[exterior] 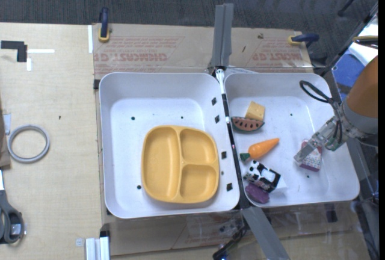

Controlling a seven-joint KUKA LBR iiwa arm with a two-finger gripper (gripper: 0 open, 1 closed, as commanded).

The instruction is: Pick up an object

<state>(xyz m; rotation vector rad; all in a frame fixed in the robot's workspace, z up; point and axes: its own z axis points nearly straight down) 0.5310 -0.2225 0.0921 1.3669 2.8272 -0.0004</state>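
Observation:
My gripper (314, 147) reaches in from the right and sits low over the right side of the right bin (289, 102). A small pink and white object (311, 161) lies right under its tip, touching or nearly touching it. Further left in the same bin are a yellow cheese wedge (255, 111), a watermelon slice (248, 124), an orange carrot (264, 147), a black and white toy (263, 175) and a purple piece (258, 194).
The left bin (120, 102) holds a yellow divided plate (180, 164). A grey divider bar (222, 36) runs between the bins at the back. A roll of tape (26, 143) and scissors (9, 222) lie on the bench to the left.

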